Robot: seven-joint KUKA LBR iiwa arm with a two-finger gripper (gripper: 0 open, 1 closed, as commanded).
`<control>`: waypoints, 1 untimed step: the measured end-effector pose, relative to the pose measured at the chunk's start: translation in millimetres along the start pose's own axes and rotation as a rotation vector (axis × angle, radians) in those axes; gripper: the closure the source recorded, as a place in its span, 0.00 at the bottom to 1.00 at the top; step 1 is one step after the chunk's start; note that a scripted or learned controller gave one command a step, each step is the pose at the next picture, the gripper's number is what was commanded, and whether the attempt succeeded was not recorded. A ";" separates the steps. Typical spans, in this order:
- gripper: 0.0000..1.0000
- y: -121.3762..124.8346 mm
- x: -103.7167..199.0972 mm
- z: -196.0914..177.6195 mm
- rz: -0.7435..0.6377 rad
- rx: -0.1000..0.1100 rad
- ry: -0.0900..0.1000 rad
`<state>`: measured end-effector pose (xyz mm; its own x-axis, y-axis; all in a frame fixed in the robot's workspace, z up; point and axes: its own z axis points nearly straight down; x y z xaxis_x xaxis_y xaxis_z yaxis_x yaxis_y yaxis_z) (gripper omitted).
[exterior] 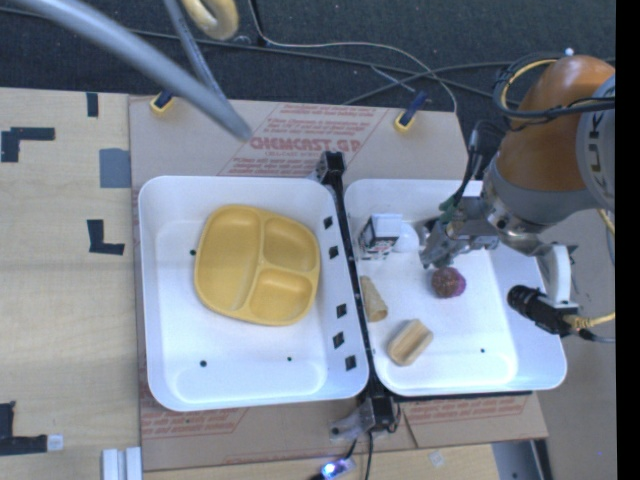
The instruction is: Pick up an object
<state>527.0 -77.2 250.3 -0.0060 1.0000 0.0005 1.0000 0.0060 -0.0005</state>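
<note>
The jaws of the gripper (pixel 437 256) hang low over the right bin (pixel 500 368), too dark and crowded among cables to tell whether they are parted or closed; nothing can be seen between them. Just below and slightly right of the tips lies a small dark reddish ball (pixel 448 283) on the bin floor, close beside the gripper, though contact cannot be judged.

From the left, the left bin (pixel 165 298) holds a yellow divided plate (pixel 256 264), lying flat with three compartments facing up. A black divider (pixel 345 298) runs between the two bins. In the right bin, a small black-and-white boxy item (pixel 381 234) sits near the divider toward the back, left of the gripper. A tan cork-like piece (pixel 373 299) lies against the divider further forward, and a second tan block (pixel 409 341) rests near it, toward the front, both well apart from the ball.

The arm (pixel 550 148) reaches in from the right, its orange band above the grey wrist, bent downward over the bin's back right area.
</note>
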 end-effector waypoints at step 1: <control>1.00 12.0 45.0 10.3 0.001 0.002 0.000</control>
<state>538.7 -32.1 240.1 -0.0050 1.0000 0.0000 1.0000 0.0050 -0.0025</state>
